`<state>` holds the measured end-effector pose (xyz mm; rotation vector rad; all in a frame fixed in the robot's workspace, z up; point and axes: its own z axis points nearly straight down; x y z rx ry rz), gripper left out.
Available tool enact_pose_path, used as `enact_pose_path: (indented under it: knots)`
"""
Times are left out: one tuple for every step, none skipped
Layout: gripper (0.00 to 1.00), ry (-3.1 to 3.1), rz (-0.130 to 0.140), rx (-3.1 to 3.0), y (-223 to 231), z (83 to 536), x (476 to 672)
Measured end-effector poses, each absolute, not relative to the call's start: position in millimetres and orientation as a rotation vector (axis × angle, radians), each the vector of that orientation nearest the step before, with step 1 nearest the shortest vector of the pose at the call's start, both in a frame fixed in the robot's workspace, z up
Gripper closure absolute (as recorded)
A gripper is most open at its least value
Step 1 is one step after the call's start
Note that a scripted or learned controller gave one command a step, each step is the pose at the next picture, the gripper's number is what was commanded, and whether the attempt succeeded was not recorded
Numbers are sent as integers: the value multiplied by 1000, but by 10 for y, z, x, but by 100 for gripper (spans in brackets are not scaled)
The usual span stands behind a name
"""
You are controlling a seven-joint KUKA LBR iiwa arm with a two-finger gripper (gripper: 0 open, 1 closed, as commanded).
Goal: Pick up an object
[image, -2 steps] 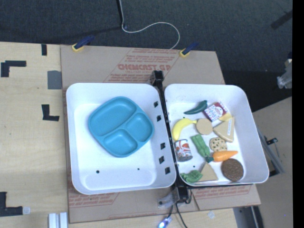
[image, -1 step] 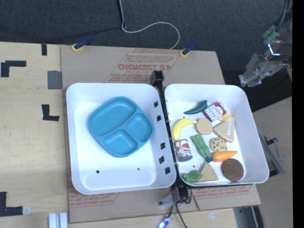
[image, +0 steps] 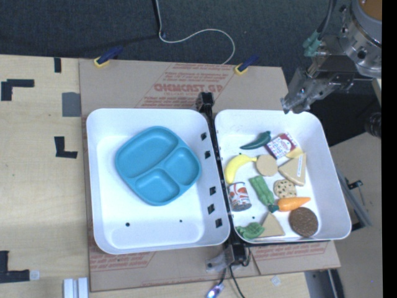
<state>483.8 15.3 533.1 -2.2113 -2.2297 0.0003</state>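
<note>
Target candidates are lying in the right bin [image: 327, 143], below and to the left of the gripper [image: 294, 104], which is hanging above that bin's far right corner with nothing between its fingers; whether it is spread or pressed together I cannot tell from this angle.

The toy food is looking light, stiff and smooth, probably plastic, so likely to slip under a shallow pinch. The banana [image: 238, 165] is sitting well down-left of the gripper; its curved middle is offering the narrowest span. The green pepper [image: 255, 141] and the small packet [image: 280, 146] are lying nearest, just below-left. Farther down are the carrot [image: 293, 203], the brown round cookie [image: 304, 221] and the small can [image: 239, 195]. The flat pieces are lying flush to the floor and would be hard to get fingers under.

The pieces are crowding and touching each other, so room for the fingers is tight; the banana's left side has the most free floor.

Farther left, the other bin [image: 99, 166] is holding a blue divided plate [image: 158, 165]. Both bins are resting on cardboard [image: 180, 85].
</note>
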Motion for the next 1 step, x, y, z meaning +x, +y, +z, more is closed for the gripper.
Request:
enact_pose_path:
  knots:
    - [100, -2230, 0, -2211, 788, 5344, 4835]
